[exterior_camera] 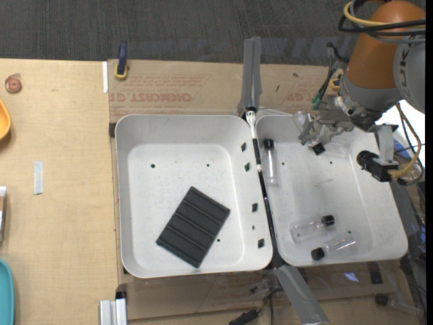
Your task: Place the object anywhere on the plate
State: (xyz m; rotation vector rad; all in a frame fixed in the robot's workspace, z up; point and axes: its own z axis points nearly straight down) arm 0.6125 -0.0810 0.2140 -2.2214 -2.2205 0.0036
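Plate [194, 226] in left bin [135, 181] — three vials [269, 161] in right bin [379, 208].

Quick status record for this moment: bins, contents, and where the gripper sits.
left bin: one dark ribbed plate, lying flat and turned at an angle, toward the front
right bin: three clear tubes with black caps
tube near divider: lying along the bin's left wall
front tubes: one near the middle front, another just in front of it
gripper: over the right bin's back edge, apart from all tubes
plate status: nothing on it
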